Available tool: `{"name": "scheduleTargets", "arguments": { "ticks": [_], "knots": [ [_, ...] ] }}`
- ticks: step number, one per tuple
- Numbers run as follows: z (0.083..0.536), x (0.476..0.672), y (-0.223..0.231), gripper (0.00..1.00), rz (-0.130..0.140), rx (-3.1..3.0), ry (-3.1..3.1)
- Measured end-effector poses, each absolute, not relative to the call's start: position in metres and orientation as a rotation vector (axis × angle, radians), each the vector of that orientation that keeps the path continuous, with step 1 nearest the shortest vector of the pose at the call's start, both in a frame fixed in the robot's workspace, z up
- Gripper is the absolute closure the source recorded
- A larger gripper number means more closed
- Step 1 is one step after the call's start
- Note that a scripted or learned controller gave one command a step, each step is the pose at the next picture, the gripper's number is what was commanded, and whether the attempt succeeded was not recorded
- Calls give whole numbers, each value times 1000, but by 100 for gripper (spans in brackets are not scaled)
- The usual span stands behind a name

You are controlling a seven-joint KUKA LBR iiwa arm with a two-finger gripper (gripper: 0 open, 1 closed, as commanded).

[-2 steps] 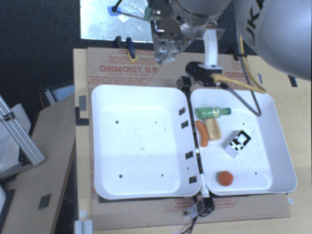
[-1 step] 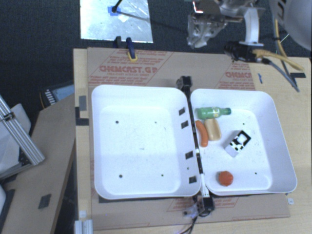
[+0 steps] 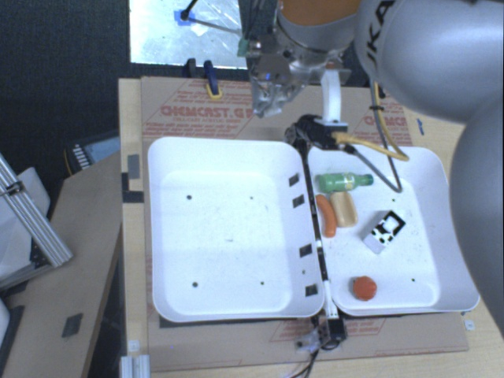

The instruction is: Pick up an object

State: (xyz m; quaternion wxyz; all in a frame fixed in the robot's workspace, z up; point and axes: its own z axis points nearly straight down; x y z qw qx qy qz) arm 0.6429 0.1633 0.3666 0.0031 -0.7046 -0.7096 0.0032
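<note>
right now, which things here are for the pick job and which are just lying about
For the job: gripper, right bin, green bottle, orange sausage, tan block, patterned block, red ball.
Lying about: left bin, clamp, foil sheet, metal rail.

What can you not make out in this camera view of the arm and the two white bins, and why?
1. Gripper, camera view: blurred, so whether it holds anything cannot be told.
2. Right bin, camera view: its right rim is hidden behind the grey arm.
3. White block, camera view: its black markings are too small to read.
4. Orange-red round thing, camera view: too small to identify.
</note>
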Motion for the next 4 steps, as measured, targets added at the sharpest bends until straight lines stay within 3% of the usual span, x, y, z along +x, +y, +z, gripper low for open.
{"name": "scheduleTargets", "arguments": {
  "ticks": [1,2,3,4],
  "knots": [
    [385,645,161,100,-6,-2216,-2229],
    [404,669,89,100,-2,-2230,-2220],
    [313,656,218,100,5,-2199,-2232],
    [319,659,210,0,-2,-2219,-2225]
  ]
}}
